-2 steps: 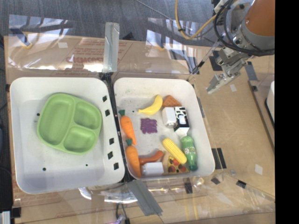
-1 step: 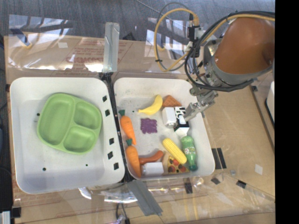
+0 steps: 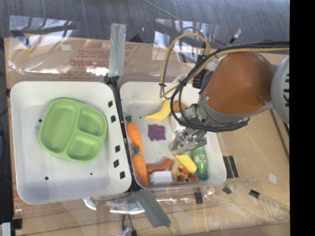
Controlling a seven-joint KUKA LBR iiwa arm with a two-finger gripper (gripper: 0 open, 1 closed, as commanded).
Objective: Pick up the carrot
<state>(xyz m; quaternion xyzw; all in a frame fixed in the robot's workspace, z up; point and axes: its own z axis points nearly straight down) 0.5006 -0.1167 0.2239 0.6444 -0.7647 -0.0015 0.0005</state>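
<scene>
Cardboard-covered bench, two white bins: the orange plastic carrot [image 3: 134,136] lies along the right bin's [image 3: 219,156] left wall, lengthwise top to bottom, well left of the metal gripper [image 3: 187,140]; grip state unclear.

Two carrots lie in the right bin [image 3: 129,93], both along its left wall. The upper carrot [image 3: 134,136] is orange and tapered, with a small green tip at its top end near 11 o'clock; it lies nearly lengthwise along the wall, its narrow end pointing toward 5 o'clock. The lower carrot [image 3: 140,170] sits just below it at about 6 o'clock, plumper and orange, with a green stub at its top, its body running down toward the bin's lower left corner. Both lie flat.
</scene>
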